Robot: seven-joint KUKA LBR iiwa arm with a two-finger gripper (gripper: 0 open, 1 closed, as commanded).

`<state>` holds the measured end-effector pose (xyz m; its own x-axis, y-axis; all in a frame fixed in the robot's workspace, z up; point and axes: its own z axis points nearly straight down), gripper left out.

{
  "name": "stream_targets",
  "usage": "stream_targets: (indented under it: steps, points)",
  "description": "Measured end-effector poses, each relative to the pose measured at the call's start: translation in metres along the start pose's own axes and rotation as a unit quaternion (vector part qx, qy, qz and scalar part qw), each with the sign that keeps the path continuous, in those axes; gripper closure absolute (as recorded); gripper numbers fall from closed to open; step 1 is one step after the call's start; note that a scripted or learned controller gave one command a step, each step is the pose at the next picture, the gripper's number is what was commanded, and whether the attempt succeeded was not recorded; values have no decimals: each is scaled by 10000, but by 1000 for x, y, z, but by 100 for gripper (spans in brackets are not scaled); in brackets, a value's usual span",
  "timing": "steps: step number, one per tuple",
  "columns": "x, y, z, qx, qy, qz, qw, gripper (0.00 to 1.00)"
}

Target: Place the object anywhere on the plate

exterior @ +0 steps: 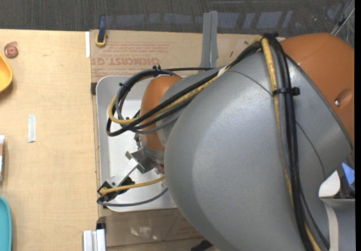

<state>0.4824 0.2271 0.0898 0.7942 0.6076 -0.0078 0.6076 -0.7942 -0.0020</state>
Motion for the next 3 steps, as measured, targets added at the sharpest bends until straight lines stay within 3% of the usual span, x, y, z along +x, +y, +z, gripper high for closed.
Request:
stream_targets:
  steps: [1, 2, 3]
  points:
    - [-4, -3, -168, -16, 30, 1415, 9899, 0]
    - [-5, -1, -177, -30, 19, 1438, 9896, 100]
    - [-5, -1, -177, -28, 21, 1434, 9897, 0]
